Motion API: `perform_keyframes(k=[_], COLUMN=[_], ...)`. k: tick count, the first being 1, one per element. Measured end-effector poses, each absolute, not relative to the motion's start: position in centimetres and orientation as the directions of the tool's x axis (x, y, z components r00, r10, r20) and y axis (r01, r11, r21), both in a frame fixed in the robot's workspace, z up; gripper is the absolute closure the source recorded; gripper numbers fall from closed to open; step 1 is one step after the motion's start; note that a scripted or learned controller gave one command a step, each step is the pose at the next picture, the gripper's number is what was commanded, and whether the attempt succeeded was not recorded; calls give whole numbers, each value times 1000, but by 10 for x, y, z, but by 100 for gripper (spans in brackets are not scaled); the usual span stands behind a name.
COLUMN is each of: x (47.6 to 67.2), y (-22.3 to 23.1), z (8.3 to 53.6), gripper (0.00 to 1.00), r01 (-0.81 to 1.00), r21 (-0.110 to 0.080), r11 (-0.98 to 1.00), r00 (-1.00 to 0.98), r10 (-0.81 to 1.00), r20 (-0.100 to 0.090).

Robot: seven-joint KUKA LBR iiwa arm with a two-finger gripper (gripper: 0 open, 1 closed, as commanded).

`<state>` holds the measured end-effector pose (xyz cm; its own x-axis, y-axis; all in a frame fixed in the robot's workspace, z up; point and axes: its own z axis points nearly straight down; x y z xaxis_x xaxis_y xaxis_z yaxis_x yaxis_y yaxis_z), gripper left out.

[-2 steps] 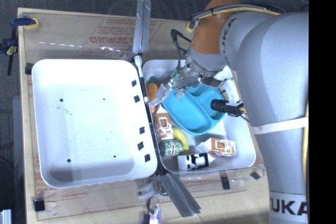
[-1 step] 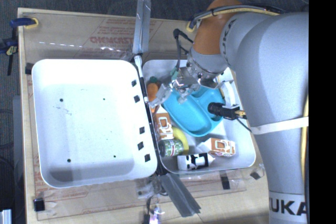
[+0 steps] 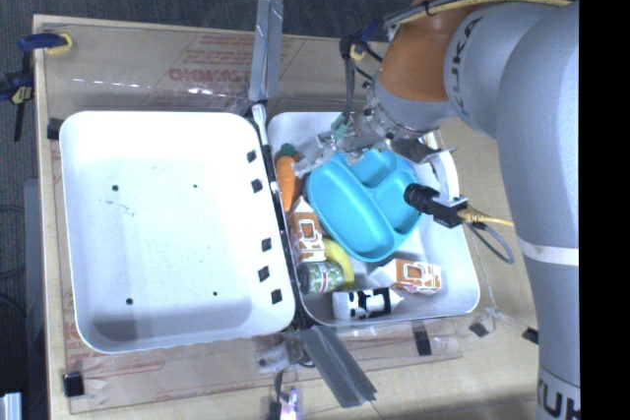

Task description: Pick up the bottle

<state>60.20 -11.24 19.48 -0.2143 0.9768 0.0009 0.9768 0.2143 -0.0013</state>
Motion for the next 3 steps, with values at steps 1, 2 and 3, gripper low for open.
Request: perform_keyframes(k=[1,2,3], x=[562,594,633], y=[-109,-110,-123], z=[292,151,108], gripper=[0,0,0], r01=[960,955,994], r21=[0,-5,12], r11=[279,297,107], r00=[-279,-297,-107], r10=[960,955,994], r20=[-1,1,-1])
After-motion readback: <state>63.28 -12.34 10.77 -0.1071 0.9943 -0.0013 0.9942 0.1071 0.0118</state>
